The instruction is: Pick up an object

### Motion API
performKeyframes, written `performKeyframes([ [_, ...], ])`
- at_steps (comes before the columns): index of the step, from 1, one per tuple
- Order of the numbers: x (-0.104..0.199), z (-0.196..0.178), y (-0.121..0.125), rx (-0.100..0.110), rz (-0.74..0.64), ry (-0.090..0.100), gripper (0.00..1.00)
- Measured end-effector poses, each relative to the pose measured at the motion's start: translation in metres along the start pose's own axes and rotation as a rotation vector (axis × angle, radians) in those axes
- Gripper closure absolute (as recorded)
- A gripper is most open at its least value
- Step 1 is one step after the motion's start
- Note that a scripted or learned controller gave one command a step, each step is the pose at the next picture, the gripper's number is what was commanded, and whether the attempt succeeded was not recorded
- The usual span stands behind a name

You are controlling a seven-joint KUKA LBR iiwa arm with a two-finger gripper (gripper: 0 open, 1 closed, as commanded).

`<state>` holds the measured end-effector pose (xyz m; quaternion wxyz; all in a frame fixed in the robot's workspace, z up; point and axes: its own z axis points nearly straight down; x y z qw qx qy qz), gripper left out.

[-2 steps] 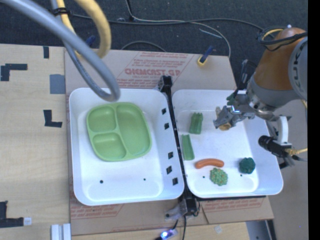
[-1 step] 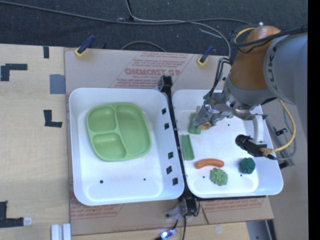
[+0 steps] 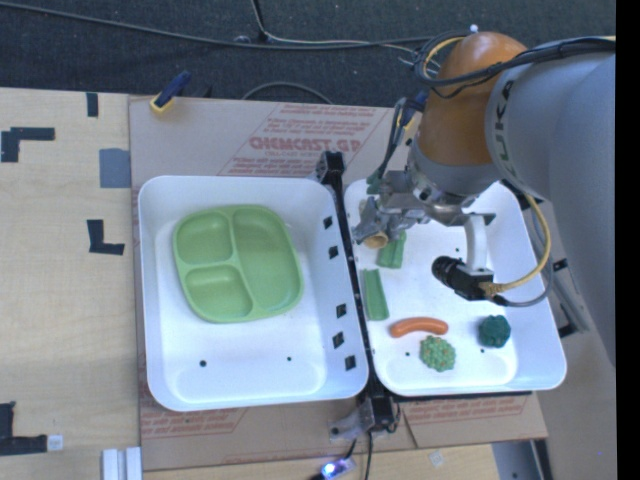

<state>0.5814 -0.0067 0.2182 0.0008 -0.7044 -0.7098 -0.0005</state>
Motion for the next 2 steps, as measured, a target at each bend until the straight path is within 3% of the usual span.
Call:
performKeyframes([
  [2,0.104,0.012,0.009,0.002,0.001,0.000,1.00],
])
